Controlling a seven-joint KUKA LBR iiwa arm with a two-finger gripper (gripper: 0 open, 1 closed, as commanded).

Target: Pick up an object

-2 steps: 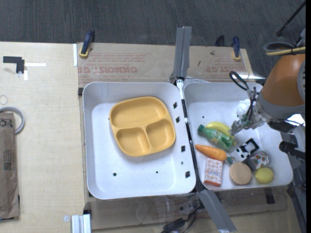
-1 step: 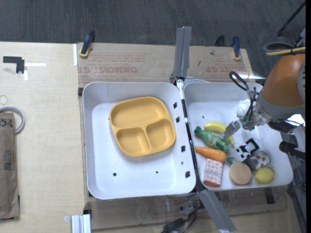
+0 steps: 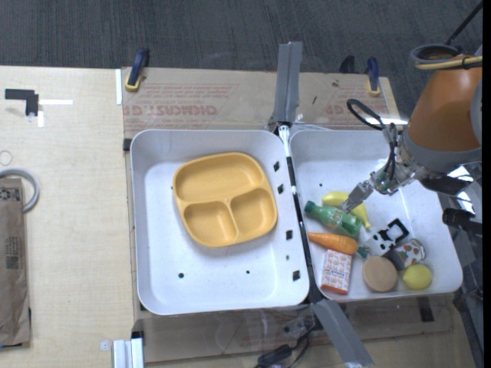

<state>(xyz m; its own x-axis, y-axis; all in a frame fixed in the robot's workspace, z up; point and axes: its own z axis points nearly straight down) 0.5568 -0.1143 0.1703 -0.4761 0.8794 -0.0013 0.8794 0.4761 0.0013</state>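
Two white bins side by side on bench. Left bin: holds a yellow divided plate, three compartments, lying flat toward the far half. Nothing else in that bin.

Right bin: cluttered along near half.
- Green bottle lying on its side, near the left wall.
- Yellow object, small and rounded, touching the bottle's far side; kind unclear.
- Carrot lying just near of the bottle, pointing left.
- Orange-and-white carton flat at the near edge, just near of the carrot.
- Tan round disc right of the carton.
- Yellow ball right of the disc, beside the near right corner.
- Black-and-white piece and a patterned lump between carrot and ball; shapes hard to read.

Arm reaching in from right, orange band visible, wrist tilted down and left. Gripper low over the right bin, tip just beside the yellow object and at the green bottle's far right end. Contact not certain. Open or closed: cannot tell from this angle. Nothing seen lifted.

Outside the bins: cardboard sheet beyond the far edge, blue clamps at its corners, brown paper bag at far left of bench.
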